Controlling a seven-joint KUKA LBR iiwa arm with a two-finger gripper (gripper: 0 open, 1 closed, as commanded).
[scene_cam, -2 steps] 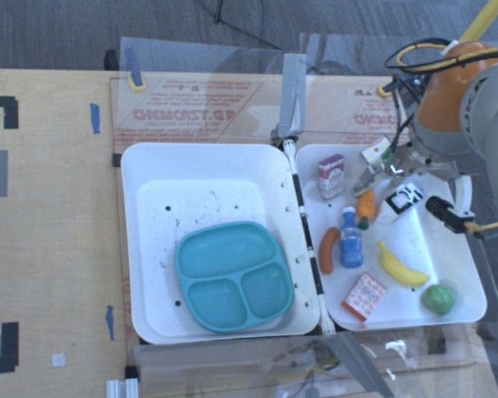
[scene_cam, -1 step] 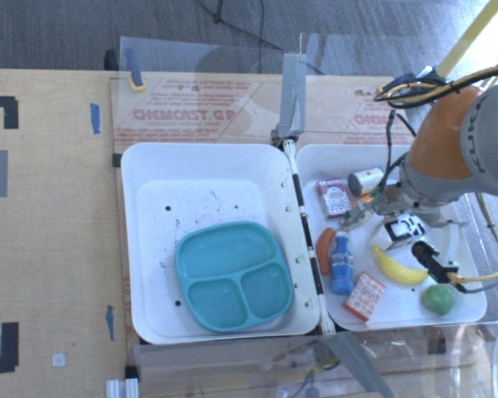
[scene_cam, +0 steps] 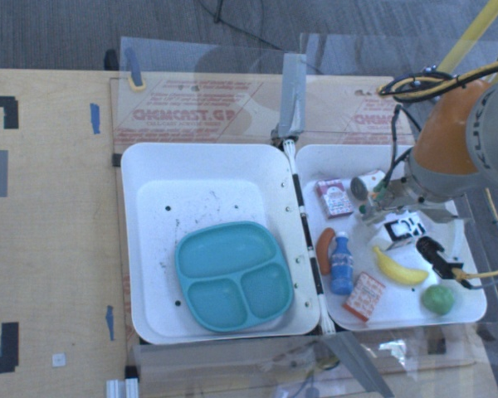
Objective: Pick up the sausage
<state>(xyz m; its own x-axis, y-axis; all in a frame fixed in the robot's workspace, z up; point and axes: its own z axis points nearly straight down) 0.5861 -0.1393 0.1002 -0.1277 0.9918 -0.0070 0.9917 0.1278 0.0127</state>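
Note:
The sausage [scene_cam: 324,250], reddish-brown and short, lies against the left wall of the right bin [scene_cam: 473,309], right beside a blue bottle [scene_cam: 341,263]. My gripper [scene_cam: 368,209] hangs over the middle of that bin, right of and above the sausage and clearly apart from it. It is close to a small silver can [scene_cam: 364,185]. Nothing shows between the gripper and the sausage but bare bin floor.
The right bin also holds a red-and-white packet [scene_cam: 334,197], an orange carton [scene_cam: 365,296], a banana [scene_cam: 400,269] and a green ball [scene_cam: 437,298]. In the left bin [scene_cam: 149,181] sits a teal divided plate [scene_cam: 232,274].

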